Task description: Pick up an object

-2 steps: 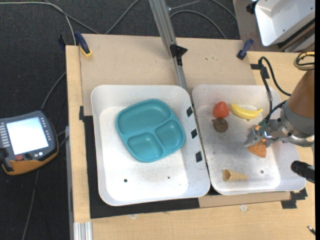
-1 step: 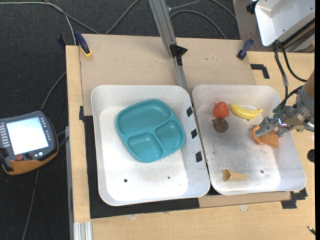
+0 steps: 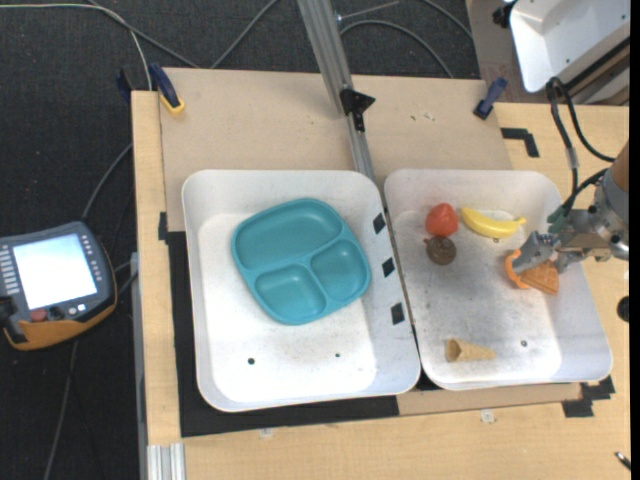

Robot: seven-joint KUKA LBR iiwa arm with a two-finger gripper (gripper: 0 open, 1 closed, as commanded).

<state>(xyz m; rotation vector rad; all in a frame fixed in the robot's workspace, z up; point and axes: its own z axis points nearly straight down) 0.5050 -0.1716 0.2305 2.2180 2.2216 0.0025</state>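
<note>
The right bin (image 3: 500,368) holds several small items. A red round toy (image 3: 441,218) sits above a brown round one (image 3: 441,251), and a yellow banana (image 3: 490,223) lies to their right. An orange piece (image 3: 534,277) lies near the bin's right wall. A tan cone (image 3: 468,350) rests near the front. My gripper (image 3: 534,256) comes in from the right and hangs right over the orange piece, at its upper edge. I cannot tell whether it touches the piece.
The left bin (image 3: 215,368) carries a teal divided plate (image 3: 299,260). A grey metal post (image 3: 335,63) slants down between the bins at the back. A tablet-like pendant (image 3: 50,283) lies off the bench to the left.
</note>
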